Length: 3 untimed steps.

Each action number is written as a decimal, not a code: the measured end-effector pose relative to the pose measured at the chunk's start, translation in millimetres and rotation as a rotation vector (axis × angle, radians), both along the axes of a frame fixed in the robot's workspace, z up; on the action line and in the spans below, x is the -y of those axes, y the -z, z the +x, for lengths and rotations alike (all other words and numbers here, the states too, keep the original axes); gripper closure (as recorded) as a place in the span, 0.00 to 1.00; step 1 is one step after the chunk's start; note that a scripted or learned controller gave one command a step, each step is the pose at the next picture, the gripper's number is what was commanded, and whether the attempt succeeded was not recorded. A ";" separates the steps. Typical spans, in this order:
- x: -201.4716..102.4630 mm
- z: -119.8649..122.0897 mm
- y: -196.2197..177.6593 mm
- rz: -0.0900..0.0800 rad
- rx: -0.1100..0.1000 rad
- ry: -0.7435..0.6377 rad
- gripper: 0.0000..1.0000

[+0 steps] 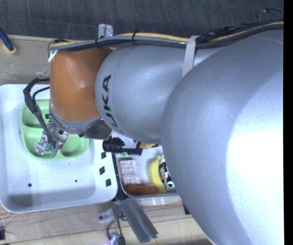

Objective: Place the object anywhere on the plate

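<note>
A green divided plate (32, 131) lies in the left white bin (14, 177), near its upper middle. The arm's orange band and wrist cover most of the plate's right side. My gripper (47, 146) reaches down over the plate's lower middle, its metal tip close to or touching the plate surface. I cannot make out any object between its fingers.
The right bin (136, 195) shows below the arm and holds a yellow banana-like item (155, 171), a patterned pink-and-white packet (129, 170) and a brown sausage-like item (142, 190). The big grey arm hides most of that bin. A blue clamp (4, 39) sits at the bench's top left.
</note>
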State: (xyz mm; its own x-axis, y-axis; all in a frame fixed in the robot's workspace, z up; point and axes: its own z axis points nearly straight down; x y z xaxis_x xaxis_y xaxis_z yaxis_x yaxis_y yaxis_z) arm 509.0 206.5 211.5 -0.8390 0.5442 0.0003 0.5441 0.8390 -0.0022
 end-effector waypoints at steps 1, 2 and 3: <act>-12.3 73.4 -5.9 0.001 0.002 -0.082 1.00; -11.8 -32.8 -4.4 0.000 0.000 -0.082 1.00; -11.2 57.7 1.4 0.001 0.002 -0.255 1.00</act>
